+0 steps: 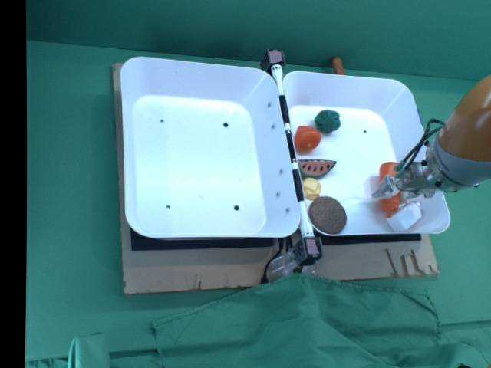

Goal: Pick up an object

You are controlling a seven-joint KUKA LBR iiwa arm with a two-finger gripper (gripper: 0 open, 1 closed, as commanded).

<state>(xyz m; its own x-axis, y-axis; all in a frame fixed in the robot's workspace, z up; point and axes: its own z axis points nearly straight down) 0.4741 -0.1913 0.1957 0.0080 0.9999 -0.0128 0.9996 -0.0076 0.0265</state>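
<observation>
My gripper (393, 189) is low in the right bin (360, 83), near its right wall, directly over an orange object (387, 170). The gripper's metal body covers the middle of that object, and orange shows both above and below it. A white block (405, 218) lies just below the gripper in the bin's front right corner. Elsewhere in the right bin are a dark green lump (327, 120), a red-orange ball (307, 138), a watermelon slice (316, 167), a small yellow piece (311, 188) and a brown disc (327, 215).
The left bin (138, 83) stands beside the right one, with a black-and-white divider bar (285, 125) between them. Both rest on cardboard (192, 271) over green cloth. A small orange item (337, 65) lies behind the right bin.
</observation>
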